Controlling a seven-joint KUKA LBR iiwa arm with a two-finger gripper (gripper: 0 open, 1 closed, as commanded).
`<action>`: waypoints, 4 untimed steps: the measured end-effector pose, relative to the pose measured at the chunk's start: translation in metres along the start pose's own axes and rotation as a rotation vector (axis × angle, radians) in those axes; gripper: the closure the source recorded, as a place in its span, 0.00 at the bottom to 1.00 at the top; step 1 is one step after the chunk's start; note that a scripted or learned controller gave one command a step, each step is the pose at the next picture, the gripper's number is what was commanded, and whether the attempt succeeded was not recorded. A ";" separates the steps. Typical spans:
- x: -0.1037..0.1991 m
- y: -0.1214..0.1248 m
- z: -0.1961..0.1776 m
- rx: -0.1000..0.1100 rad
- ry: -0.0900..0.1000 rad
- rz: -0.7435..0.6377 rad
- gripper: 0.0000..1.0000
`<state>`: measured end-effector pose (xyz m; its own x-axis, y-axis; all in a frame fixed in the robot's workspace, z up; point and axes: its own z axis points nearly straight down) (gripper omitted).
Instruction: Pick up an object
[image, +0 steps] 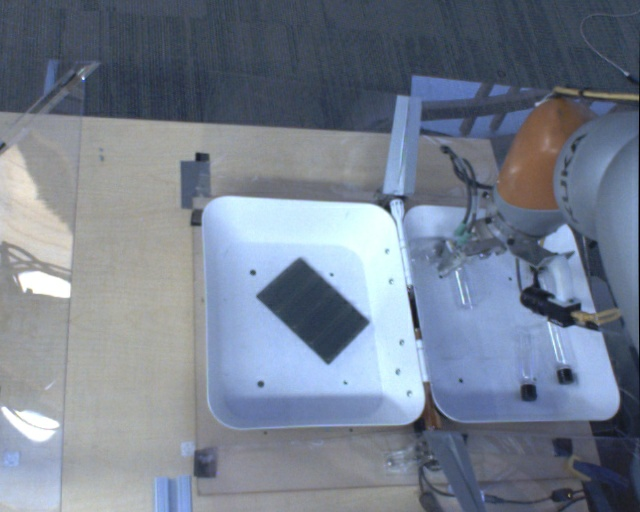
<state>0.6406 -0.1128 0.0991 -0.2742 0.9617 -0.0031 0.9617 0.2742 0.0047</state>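
Hanging low over the upper left corner of the right bin (485, 350), the tool (466, 250) of the grey arm (595, 170) sits just inside the wall shared by the 2 bins. Glare and metal clutter blur its tip, so whether it is open or closed cannot be told, and nothing can be seen gripped in it.

Closest to the tool is a clear tube (463, 290), lying just below it in the camera view on the floor of the same bin. Its long axis runs roughly up and down the view, almost in line with the tool. Whether tool and tube touch cannot be made out.

Farther off, toward the lower right corner of that bin, lie 2 capped tubes (527, 372), side by side, each with its dark cap at the lower end and its long axis also close to vertical in the view. They are well apart from the tool.

Across the dividing wall, the left bin (240, 385) holds 1 dark square pad (313, 309), flat on the floor and turned so its corners point up, down, left and right. It lies to the tool's left and a little lower in the view, well apart.

By this reading the clear tube is the likeliest pick: a short drop down the view rather than a crossing over the wall. A grasp would probably need to close across the tube's narrow width, from left and right. Both bins rest on the pale wooden desk (120, 350).
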 end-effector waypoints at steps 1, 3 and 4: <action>-0.009 0.026 0.012 0.013 0.007 0.084 1.00; 0.047 0.045 -0.141 -0.001 0.000 0.249 1.00; 0.071 0.052 -0.133 0.002 0.001 0.250 1.00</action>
<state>0.6702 -0.0306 0.2319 -0.0277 0.9996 -0.0012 0.9996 0.0277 0.0030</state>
